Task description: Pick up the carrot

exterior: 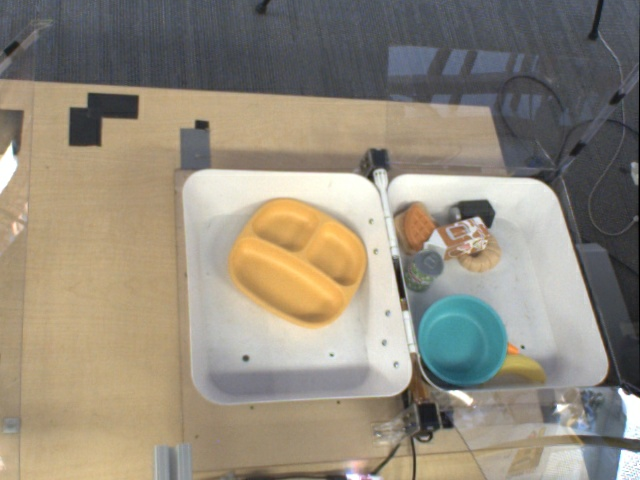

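carrot [513, 349] wedged between teal bowl [460, 340] and yellow item [523, 370], right bin [560, 268] front corner, mostly hidden | judged light, rigid, smooth plastic | exposed orange tip to be pinched | gripper state cannot be told

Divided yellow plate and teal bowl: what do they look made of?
The divided yellow plate looks like moulded plastic: one even colour, rounded compartment ridges, a soft satin sheen. The teal bowl also looks plastic, smooth and uniformly coloured with a dull gloss, though glazed ceramic cannot be ruled out from this view.
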You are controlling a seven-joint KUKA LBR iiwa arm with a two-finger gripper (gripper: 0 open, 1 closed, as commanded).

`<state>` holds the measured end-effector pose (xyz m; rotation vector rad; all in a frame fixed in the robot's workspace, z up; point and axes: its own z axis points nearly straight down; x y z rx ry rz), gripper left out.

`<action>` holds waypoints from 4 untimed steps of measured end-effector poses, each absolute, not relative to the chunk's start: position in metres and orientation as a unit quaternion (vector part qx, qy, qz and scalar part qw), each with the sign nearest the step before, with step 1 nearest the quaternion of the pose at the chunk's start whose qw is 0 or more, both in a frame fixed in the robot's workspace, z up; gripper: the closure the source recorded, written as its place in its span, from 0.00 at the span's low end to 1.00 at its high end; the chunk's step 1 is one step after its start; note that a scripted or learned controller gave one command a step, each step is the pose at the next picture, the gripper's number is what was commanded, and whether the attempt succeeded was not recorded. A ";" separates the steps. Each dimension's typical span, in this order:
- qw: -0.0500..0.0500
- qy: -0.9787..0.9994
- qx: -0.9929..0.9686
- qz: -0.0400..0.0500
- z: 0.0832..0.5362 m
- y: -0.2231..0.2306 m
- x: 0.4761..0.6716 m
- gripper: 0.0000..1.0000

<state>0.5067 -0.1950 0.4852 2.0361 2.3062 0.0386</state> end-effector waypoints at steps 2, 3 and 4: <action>0.038 0.751 0.659 0.015 0.499 -0.195 0.509 0.00; 0.044 0.753 0.656 0.017 0.512 -0.194 0.511 1.00; 0.044 0.753 0.656 0.017 0.512 -0.194 0.511 0.00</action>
